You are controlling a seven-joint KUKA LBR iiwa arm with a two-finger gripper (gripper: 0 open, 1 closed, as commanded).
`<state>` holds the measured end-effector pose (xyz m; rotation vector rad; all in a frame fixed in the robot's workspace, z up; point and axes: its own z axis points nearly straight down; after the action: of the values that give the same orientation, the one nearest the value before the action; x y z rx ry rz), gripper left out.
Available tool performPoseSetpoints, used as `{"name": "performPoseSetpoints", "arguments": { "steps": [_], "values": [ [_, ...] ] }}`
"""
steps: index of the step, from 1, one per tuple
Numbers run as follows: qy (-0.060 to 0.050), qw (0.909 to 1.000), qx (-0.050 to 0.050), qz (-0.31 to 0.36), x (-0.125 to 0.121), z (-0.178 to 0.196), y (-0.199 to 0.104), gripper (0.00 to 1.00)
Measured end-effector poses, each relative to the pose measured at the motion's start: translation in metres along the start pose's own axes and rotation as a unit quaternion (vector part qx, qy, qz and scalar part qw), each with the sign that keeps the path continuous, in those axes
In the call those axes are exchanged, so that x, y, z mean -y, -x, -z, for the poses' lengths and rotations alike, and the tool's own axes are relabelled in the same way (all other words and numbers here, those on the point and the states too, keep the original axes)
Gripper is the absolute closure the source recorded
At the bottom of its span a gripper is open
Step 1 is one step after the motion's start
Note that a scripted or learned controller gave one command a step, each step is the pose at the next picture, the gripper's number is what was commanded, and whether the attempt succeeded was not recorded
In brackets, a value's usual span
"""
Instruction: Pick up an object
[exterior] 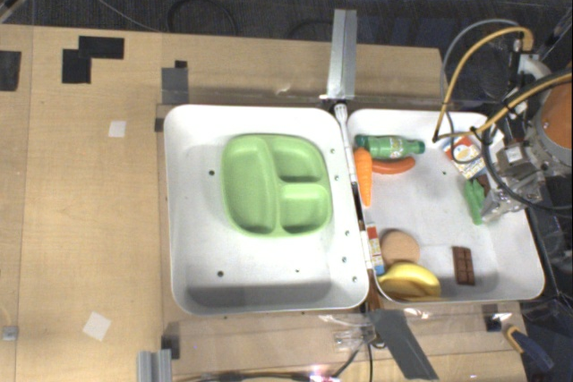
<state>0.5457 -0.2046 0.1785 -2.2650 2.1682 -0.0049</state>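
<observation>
Since the task names no particular object, any of the items lying in the right bin (515, 268) could serve, and they are spread loosely across its floor rather than stacked, which leaves each one reachable from above. Closest to the arm is a green stick-like item (473, 199), just beside the gripper (500, 203) at the bin's right side; its long axis runs roughly from the far wall toward the near wall, with a slight lean. Whether the gripper is released or clenched cannot be told here, because cables and the wrist housing crowd that spot, and nothing is plainly seen between its tips. Against the dividing wall lies a carrot (362, 176), also aligned far-to-near, its narrow end pointing toward the near edge. Above it a green bottle (389, 145) lies on its side with its axis across the bin, left to right, and an orange pepper-like piece (394, 165) lies under it along the same line. A round brown item (399, 246) and a yellow banana-like shape (410, 281) sit in the near left corner, touching or nearly so, while a small brown chocolate bar (462, 265) lies apart, pointing far-to-near. A small red and white packet (464, 151) rests near the far right. The left bin (192, 282) holds a green divided tray (275, 183), upright and roughly centred. My guess is the green stick is the likeliest target.
</observation>
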Motion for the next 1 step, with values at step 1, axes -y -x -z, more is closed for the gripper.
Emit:
{"name": "performPoseSetpoints", "arguments": {
  "steps": [1],
  "values": [
    [-0.003, 1.0000, 0.000, -0.010, 0.0496, 0.0539, 0.0574, 1.00]
  ]
}}
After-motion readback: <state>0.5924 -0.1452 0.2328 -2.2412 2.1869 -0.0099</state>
